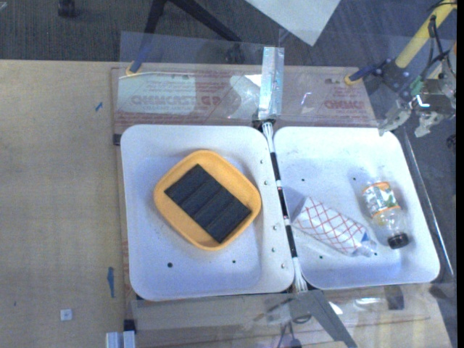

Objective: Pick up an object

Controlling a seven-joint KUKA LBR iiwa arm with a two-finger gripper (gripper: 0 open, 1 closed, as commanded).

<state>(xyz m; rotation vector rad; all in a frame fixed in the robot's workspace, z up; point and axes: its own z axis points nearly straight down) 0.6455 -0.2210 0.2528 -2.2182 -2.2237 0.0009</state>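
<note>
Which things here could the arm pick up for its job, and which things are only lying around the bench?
For the job:
yellow tray with dark pad, in the left bin
small bottle, in the right bin
red-checked paper bag, also in the right bin

Lying about:
office chair base
white sheet on the floor

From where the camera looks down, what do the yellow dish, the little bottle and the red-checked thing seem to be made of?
The yellow dish looks like matte moulded plastic, evenly coloured with rounded edges; its dark ridged insert might be rubber or foam. The little bottle appears to be clear plastic with a printed label and dark cap. The red-checked thing seems to be thin paper or film, judging by its creases.
</note>
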